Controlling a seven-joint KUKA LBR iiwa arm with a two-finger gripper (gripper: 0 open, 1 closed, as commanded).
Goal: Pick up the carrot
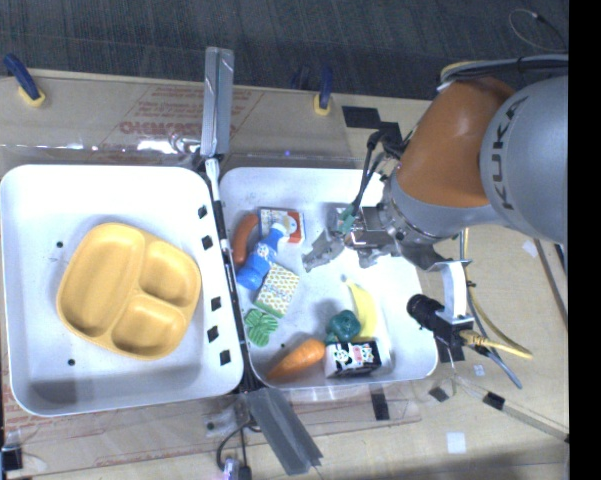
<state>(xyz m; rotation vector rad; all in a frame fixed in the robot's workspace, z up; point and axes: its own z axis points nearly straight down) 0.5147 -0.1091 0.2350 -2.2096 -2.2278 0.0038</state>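
Grey and orange, the KUKA arm point(480, 158) reaches in from the right over a cardboard-covered bench point(100, 98) that bears two shallow white bins side by side. The left bin point(40, 368) holds a yellow divided tray point(128, 288), which lies near its middle with bare white floor all round, widest along the near and far edges. The right bin point(310, 183) is more crowded: most of its things sit along the left wall and the near edge, leaving open floor at the far left corner and a smaller patch in the middle.

The arm's bulky wrist hangs over the right bin's far right part, and the gripper point(320, 251) points left and slightly toward the near edge, above the open middle patch. Its fingers appear slightly parted with nothing between them, though the view is too blurred to be sure.

The carrot point(296, 358) lies on its side at the near edge of the right bin, left of middle, well apart from the gripper. Just right of it stands a black-and-white carton point(357, 357), with a dark green object point(343, 324) touching its far side and a yellow banana point(363, 306) beside that. A green leafy piece point(261, 326) lies just left of the carrot. Farther back along the left wall sit a blue bottle point(259, 261), a brown sausage-like piece point(243, 237), a patterned packet point(278, 289) and a small red-and-white box point(282, 225).
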